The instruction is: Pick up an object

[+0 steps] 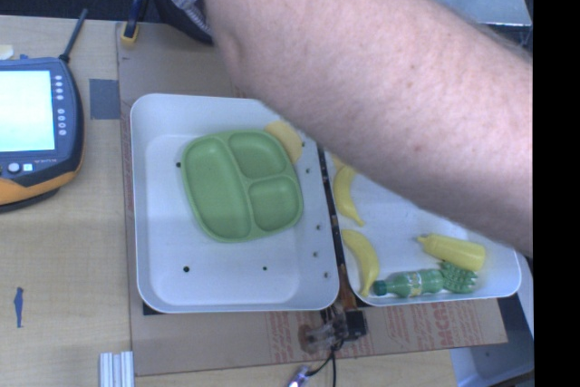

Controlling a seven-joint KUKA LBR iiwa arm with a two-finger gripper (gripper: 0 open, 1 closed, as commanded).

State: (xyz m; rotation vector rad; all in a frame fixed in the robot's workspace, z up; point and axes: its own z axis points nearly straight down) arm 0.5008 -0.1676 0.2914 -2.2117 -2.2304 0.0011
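Note:
A green three-compartment plate (243,186) lies in the left white bin (145,195). A yellow piece (284,139) pokes out at that bin's far right corner, partly under a person's forearm (381,95). In the right bin (399,227) lie two yellow bananas (347,195) (364,258), a yellow squeeze bottle (451,251) and a green bottle (421,284) on its side near the front wall. The bare forearm, with a checked sleeve, crosses from the top to the right edge and hides most of the right bin's far half.
A teach pendant (32,127) with a lit screen rests on the bench at the left. A small cable fitting (331,335) sits in front of the gap between the bins. Grey tape (104,98) marks the bench left of the bins.

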